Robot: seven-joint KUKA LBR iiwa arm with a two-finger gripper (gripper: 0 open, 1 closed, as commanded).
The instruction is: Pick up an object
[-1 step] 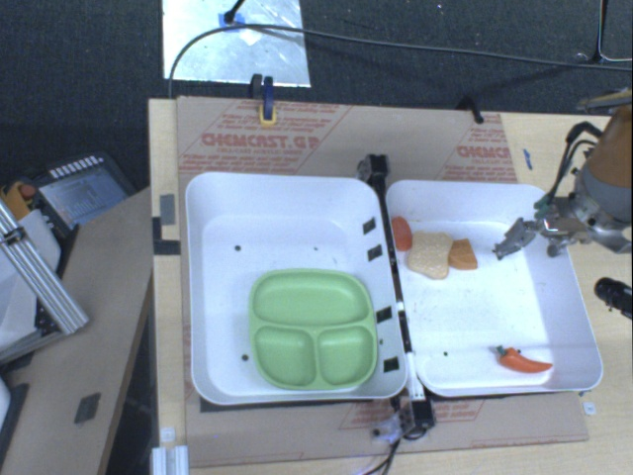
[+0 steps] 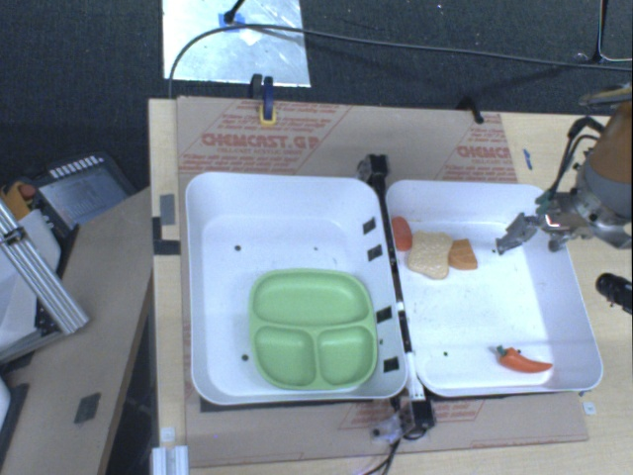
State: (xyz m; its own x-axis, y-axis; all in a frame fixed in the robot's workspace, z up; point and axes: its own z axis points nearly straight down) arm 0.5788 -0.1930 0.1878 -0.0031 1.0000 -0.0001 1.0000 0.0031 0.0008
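Bench bore two white bins; left bin (image 2: 213, 216) held a green tray (image 2: 312, 327). Right bin (image 2: 564, 295) held a cluster, tomato (image 2: 401, 233), bread (image 2: 430, 254), orange wedge (image 2: 463, 254), touching; carrot (image 2: 522, 361) lay well apart. Gripper (image 2: 529, 231) hovered near the wedge, fingers spread, holding nothing. Risk, as judged: crowded pieces might get nudged, or a finger land on bread, spoiling the grasp

Dark speckled carpet (image 2: 89, 38) fills the top of the view, with a shiny metal sheet (image 2: 237, 26) lying on it and black cables (image 2: 445, 52) trailing across. A tan bench (image 2: 163, 137) carries printed cardboard (image 2: 336, 132). At left, a wooden side table (image 2: 94, 334) holds an aluminium rail (image 2: 35, 265).
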